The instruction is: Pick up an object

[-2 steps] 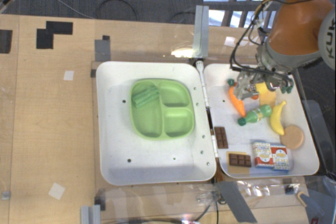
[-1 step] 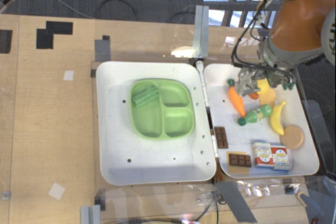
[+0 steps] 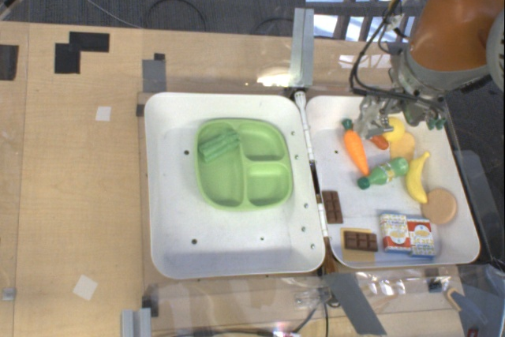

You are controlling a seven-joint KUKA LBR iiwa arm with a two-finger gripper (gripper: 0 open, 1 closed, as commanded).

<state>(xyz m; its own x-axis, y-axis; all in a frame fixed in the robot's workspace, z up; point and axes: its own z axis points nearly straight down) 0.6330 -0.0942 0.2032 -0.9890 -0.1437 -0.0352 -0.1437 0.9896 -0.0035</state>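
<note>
My gripper [image 3: 377, 121] hangs over the back of the right bin [image 3: 465, 245], under the arm's orange band. Just below it lie a small red piece [image 3: 381, 143] and a yellow-orange fruit [image 3: 400, 141]. An orange carrot [image 3: 357, 152] lies left of these. A green bottle [image 3: 385, 173] and a banana [image 3: 417, 176] lie nearer the middle of the bin. Nothing shows as held.
The right bin also holds a tan round disc [image 3: 440, 207], a printed carton [image 3: 408, 235] and two chocolate bars [image 3: 359, 239]. The left bin [image 3: 170, 233] holds a green divided plate [image 3: 260, 185] with a green piece [image 3: 217, 144] in it. Cables loop above the wrist.
</note>
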